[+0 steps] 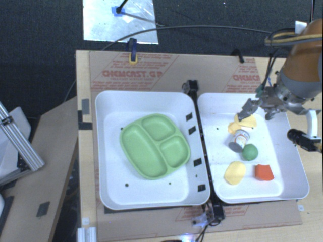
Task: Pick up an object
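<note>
A yellow banana-like toy (242, 123) is lying at the top of a small cluster in the right-hand bin (282, 185), just under the end effector (251, 110), and looks the likeliest target for the pick. Touching it from below, a small bottle (240, 138) is leaning against a green ball (250, 152); a pale yellow lump (234, 172) and an orange block (264, 172) are sitting apart nearer the front wall. The loose jumble suggests the pieces were tipped in as grasp targets. The left-hand bin (108, 135) is carrying a green divided plate (154, 145). Both bins are resting on the cardboard-covered surface (151, 69). The arm (303, 64) is reaching in from the right, wrist angling down and leftward. Whether the end effector is spread or closed cannot be told; nothing is visibly held.
</note>
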`<act>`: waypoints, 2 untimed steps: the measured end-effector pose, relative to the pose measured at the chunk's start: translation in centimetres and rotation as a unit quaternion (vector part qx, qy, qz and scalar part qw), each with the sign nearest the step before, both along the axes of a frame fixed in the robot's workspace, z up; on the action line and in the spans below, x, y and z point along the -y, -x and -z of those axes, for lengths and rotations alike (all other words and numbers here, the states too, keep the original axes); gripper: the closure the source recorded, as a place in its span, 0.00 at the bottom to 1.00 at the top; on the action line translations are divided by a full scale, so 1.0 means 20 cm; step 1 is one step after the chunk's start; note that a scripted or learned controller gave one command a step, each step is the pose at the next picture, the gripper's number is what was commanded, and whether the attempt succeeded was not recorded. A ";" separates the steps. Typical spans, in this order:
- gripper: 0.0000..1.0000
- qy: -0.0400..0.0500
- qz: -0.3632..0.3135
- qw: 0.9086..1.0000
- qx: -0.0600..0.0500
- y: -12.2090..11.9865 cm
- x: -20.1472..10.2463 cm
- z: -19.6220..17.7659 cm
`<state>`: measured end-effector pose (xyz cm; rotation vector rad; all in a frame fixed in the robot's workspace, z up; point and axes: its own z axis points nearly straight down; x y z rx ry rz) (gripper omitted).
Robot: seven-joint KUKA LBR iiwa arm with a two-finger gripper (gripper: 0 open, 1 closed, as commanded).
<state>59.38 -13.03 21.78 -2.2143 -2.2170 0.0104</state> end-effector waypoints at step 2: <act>0.00 0.001 0.000 1.000 0.004 0.00 0.05 0.23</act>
